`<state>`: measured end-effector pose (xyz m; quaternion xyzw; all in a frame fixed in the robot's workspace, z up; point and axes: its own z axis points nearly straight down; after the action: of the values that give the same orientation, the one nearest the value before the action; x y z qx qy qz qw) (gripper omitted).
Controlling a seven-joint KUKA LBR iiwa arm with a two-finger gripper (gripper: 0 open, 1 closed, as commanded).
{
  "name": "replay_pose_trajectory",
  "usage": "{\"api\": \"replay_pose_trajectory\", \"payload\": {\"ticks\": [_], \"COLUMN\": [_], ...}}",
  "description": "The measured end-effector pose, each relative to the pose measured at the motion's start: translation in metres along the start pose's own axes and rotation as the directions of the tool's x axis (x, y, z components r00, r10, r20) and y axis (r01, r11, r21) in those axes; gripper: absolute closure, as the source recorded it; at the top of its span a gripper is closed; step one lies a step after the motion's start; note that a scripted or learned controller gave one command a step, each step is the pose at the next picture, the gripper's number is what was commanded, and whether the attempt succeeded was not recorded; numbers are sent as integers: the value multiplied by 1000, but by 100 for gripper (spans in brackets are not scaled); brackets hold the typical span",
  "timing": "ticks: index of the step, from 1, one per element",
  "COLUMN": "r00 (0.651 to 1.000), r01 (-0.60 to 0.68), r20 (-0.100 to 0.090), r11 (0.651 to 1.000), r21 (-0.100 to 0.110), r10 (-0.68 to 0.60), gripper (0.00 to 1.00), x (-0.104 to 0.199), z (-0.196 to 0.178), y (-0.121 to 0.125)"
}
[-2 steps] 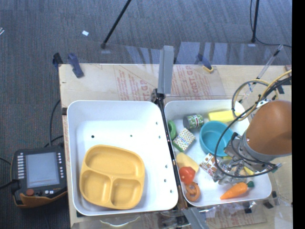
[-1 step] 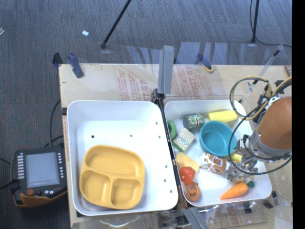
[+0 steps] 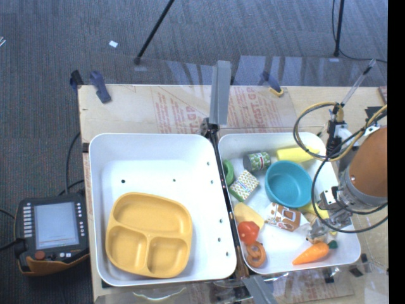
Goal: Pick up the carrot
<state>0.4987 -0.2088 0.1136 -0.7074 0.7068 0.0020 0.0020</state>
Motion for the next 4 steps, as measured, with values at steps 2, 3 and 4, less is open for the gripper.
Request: {"api": "replay_pose_trajectory", "payload": {"ticks": [2,3,4], "r00": [991,991,992], "r01": [133,131,129], "r20": [1,2,6], "r11": [991,991,992], "r21": [-2,-4,0], "r10": [-133,-131,-129], "gripper": [0,0,100], "x": [-13,-22,-26], "z": [-83,28,19], "y": [22,23,21]}}
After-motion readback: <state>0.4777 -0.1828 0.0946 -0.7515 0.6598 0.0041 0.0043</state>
